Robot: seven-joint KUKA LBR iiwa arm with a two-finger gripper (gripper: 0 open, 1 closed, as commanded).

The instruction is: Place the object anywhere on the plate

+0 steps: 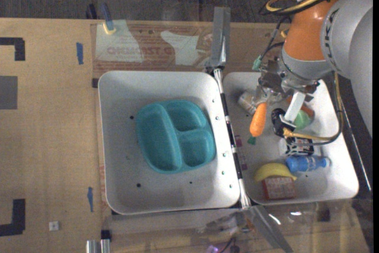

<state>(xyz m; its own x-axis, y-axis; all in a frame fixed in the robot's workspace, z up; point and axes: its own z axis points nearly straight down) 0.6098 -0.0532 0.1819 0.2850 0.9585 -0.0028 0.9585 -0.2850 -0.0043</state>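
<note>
The tool (265,98) hangs at the carrot's (257,120) top in the right-hand bin; whether it grips, I cannot tell. A weak pinch could drop the carrot short of the teal plate (176,135), centre frame.

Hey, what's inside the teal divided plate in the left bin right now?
Nothing rests in the teal plate; its three compartments show bare. The carrot sits in the right bin, under the gripper. The bin floor beneath the plate is covered.
</note>
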